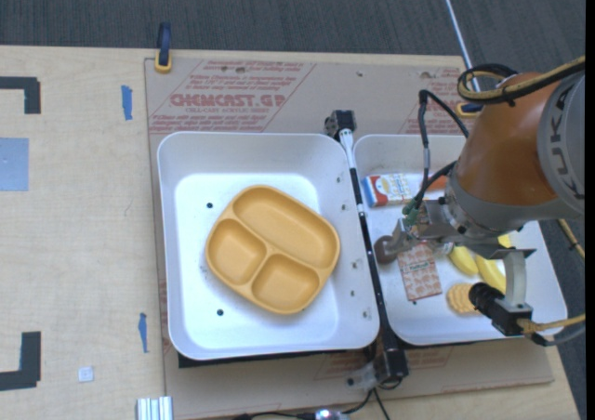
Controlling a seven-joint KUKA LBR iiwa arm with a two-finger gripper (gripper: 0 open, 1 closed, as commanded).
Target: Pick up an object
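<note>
Objects lie in both bins: an orange divided plate (271, 249) mid-floor of the left bin (177, 223); in the right bin (400, 330), a packet (420, 277), banana (469, 262) and cookie (460, 298) under the gripper (423, 223), its grip unreadable.

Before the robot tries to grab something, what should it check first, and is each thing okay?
1. Things to pick are in the right bin: ok. A banana, a ridged yellow piece, a small packet and a red-and-white box lie there.
2. Arm is over that bin: ok.
3. Fingers open and ready: cannot tell, the arm hides them.
4. Which thing is right under the gripper: cannot tell.
5. Banana free to lift: not ok, the arm partly covers it and the ridged piece sits close beside it.
6. Yellow divided plate in the left bin is out of the way: ok.
</note>
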